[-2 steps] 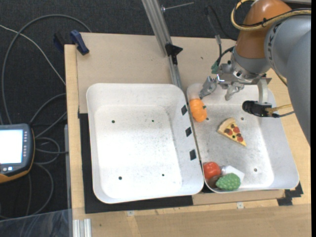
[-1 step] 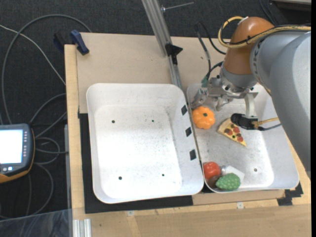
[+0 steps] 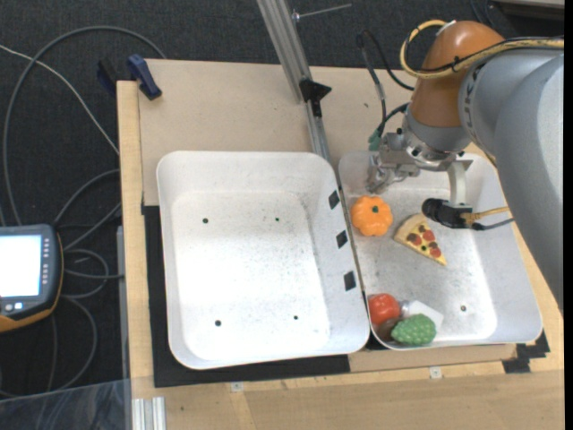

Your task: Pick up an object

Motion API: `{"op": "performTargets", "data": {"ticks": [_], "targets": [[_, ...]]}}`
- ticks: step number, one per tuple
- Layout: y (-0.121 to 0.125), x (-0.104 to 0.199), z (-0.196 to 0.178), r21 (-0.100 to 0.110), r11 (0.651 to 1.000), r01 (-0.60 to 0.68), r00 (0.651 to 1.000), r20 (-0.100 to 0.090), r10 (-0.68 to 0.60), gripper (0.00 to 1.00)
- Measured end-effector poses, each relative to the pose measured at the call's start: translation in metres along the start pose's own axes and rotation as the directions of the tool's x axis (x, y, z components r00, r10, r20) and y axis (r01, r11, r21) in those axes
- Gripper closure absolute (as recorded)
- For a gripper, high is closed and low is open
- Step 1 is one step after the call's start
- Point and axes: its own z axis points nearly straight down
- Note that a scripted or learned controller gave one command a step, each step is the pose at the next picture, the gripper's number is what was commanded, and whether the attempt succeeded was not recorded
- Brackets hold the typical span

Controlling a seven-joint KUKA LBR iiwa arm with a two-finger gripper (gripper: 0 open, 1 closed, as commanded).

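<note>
Orange is what I notice first: a small pumpkin point(image 3: 371, 216) lies in the right bin point(image 3: 501, 276), close to its left wall, a little right of the frame's centre. Just above it, in the upper part of this bin, I see the hand point(image 3: 383, 176) pointing down; I cannot tell how it stands, and nothing shows inside it. To the right of the pumpkin lies a pizza slice point(image 3: 423, 239). At the lower edge of the bin, a red tomato point(image 3: 383, 308) touches a green vegetable point(image 3: 414, 331). On the tabletop point(image 3: 224, 106), the left bin point(image 3: 179, 173) takes the centre-left.
</note>
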Motion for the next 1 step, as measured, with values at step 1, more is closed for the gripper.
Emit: {"op": "performTargets", "data": {"ticks": [1], "targets": [[-0.0003, -0.0018, -0.0444, -0.004, 1.000, -0.001, 1.000, 0.002, 0.001, 1.00]]}}
